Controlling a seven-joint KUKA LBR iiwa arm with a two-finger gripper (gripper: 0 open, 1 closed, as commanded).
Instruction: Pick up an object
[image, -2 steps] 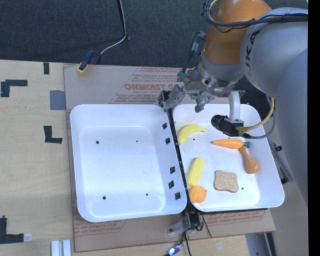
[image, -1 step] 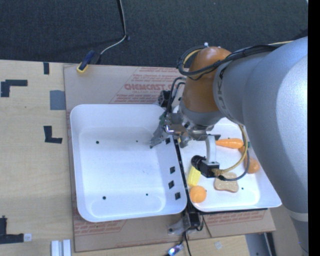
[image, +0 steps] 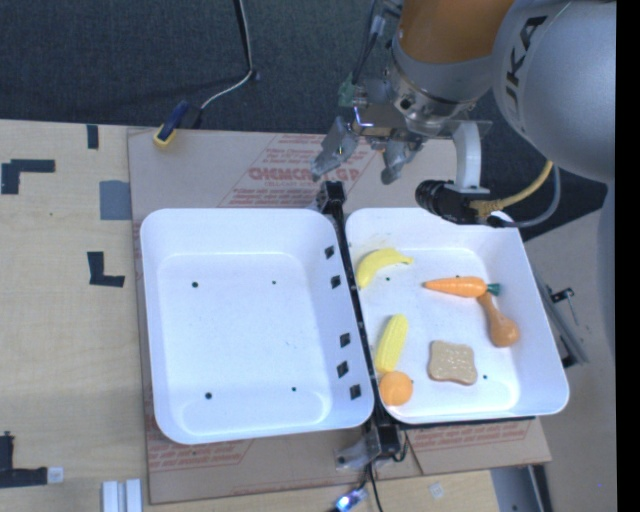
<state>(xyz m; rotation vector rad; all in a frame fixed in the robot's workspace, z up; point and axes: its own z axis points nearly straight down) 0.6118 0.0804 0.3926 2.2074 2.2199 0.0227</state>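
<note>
The claw (image: 360, 160) hangs spread above the right bin (image: 530, 290), holding nothing.

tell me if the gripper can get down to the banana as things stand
Probably yes: the gripper hangs open above the bins' far edge, and the banana lies just below it in the right bin, uncovered, apart from the corn.

Toy foods (image: 392, 343) (six) in right bin (image: 535, 330)

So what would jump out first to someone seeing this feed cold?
The big grey arm with its orange band looms at top right, its hand open above the bins' far edge. Next, the toy food in the right bin: banana, carrot, corn, bread slice.
</note>
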